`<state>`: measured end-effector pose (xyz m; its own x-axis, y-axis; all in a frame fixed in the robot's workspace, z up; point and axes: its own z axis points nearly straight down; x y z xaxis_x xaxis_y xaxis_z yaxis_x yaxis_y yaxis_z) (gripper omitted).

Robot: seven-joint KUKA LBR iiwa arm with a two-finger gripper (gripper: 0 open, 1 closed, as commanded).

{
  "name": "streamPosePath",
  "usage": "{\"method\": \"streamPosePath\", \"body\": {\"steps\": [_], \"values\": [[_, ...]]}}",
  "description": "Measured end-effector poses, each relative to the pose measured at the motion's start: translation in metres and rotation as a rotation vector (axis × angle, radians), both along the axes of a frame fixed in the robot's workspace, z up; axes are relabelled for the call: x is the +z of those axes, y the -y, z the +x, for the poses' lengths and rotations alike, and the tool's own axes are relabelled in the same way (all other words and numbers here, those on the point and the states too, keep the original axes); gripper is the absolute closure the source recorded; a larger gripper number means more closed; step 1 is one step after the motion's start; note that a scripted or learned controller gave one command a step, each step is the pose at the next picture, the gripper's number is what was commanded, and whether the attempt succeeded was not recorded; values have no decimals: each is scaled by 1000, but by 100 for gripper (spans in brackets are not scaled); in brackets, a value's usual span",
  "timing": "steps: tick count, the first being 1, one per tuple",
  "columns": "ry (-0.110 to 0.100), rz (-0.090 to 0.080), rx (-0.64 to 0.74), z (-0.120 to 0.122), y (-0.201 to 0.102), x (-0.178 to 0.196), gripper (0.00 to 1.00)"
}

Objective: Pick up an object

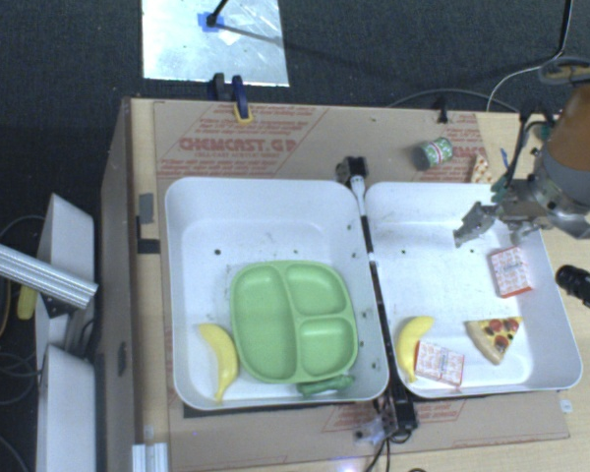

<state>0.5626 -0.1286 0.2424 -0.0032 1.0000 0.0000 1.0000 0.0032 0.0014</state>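
A single fixed camera looks down on my bench (305, 131) from above, at a slant, facing its far edge, where dark floor (393, 28) and a silvery sheet (214, 28) show beyond. It stands far enough back to take in both white bins, the left bin (192, 214) and right bin (551, 362), whole. My arm (580, 146) enters from the right edge.

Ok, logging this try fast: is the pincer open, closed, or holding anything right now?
Pincer: over the right bin, nothing visibly held; open or closed cannot be told.
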Motion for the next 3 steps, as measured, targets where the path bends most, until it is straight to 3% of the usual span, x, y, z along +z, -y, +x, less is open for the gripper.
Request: {"method": "streamPosePath", "body": {"steps": [1, 2, 3], "values": [[-2, 0, 0, -11, -43, -87, 0], [0, 0, -2, -61, -43, -158, 0], [3, 1, -1, -60, -44, -147, 100]]}}
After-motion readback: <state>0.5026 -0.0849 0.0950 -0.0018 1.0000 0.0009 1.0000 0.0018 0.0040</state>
